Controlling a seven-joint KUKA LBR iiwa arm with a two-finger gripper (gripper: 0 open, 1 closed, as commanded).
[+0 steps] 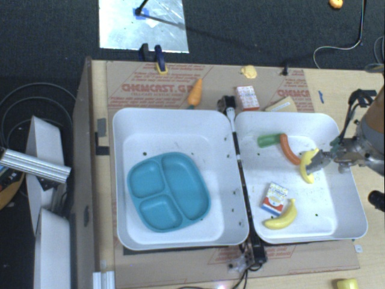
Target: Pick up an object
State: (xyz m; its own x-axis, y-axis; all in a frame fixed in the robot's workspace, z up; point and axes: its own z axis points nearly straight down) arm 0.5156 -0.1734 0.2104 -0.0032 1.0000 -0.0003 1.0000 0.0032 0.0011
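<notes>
Your fingers [315,161] close on a small yellow object [308,164] in the right bin [349,221], beside the orange sausage [289,150]. The pinch looks marginal. Expect slippage on lifting.

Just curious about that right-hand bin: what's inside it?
In the right bin: a green piece, orange sausage, small carton, banana, and a yellow item at the gripper, which hides part of it.
</notes>
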